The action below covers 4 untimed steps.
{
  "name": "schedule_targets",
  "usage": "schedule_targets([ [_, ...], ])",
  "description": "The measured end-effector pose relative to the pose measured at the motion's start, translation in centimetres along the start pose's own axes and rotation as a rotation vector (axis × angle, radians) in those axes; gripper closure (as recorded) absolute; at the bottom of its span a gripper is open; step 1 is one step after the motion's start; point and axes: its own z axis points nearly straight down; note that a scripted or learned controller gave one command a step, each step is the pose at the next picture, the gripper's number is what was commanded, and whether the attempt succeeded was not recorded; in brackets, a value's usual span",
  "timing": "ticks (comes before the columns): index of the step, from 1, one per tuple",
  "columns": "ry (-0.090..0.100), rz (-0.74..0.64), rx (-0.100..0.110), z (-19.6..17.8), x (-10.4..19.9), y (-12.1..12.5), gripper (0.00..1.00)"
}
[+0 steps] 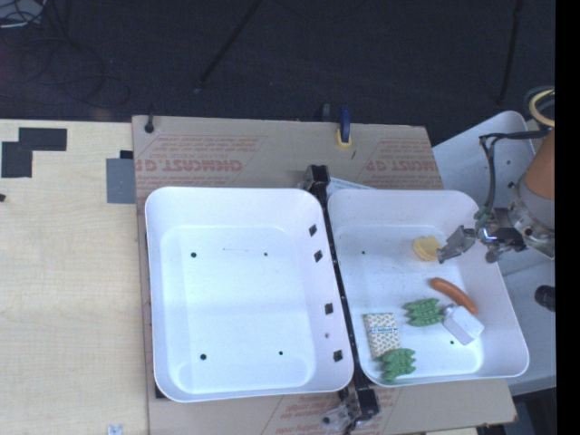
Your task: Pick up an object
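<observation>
I see my pincer [472, 245] over the right bin [381, 216], its fingers apart with nothing between them. The yellow piece [425, 247] lies just beside its left fingertip, apart from it. Below the pincer sit the carrot [451, 292], white block [461, 325], two green pieces [422, 312] and card [381, 333].

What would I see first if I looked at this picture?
Probably the two big white bins side by side: the left bin looks bare, while the right bin holds little things. There's a yellow piece, an orange sausage-like thing and two green toys. The gripper hangs open over its right side, by the yellow piece.
</observation>
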Motion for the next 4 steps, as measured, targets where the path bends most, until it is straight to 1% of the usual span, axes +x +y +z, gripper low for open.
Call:
schedule_targets([
  [1,0.010,0.000,0.020,9.3,3.2,-4.2,0.00],
  [2,0.004,-0.003,0.009,10.2,3.3,-2.2,0.00],
  [3,0.006,0.000,0.011,10.1,5.6,-4.9,0.00],
  [4,0.006,0.005,0.011,9.1,5.3,-4.8,1.00],
])
